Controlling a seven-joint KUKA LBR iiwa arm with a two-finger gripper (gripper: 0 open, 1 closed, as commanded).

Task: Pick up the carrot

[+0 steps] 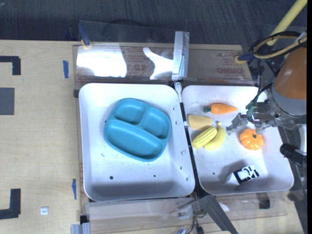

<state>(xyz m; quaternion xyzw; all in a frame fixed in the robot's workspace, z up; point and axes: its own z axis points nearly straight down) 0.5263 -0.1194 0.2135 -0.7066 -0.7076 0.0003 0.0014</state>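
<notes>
Carrot lay untouched on the floor of the right bin, toward its far side, orange body pointing right and green top to the left, as the gripper hung low just near and right of it. The fingers appeared spread, with nothing between them, though the slanted view made the gap hard to read. A pale yellow wedge and a bunch of bananas sat left of the gripper, a small pumpkin just beside it on the near side, and a black-and-white object lay close to the bin's near wall. The left bin held a blue divided plate. The approach looked to be the step in hand, with no grasp made. The next move likely called for a short shift toward the far side to centre over the carrot's body, the fingers set across its narrow width, before descending and closing, keeping clear of the pumpkin and bananas crowding the spot.
</notes>
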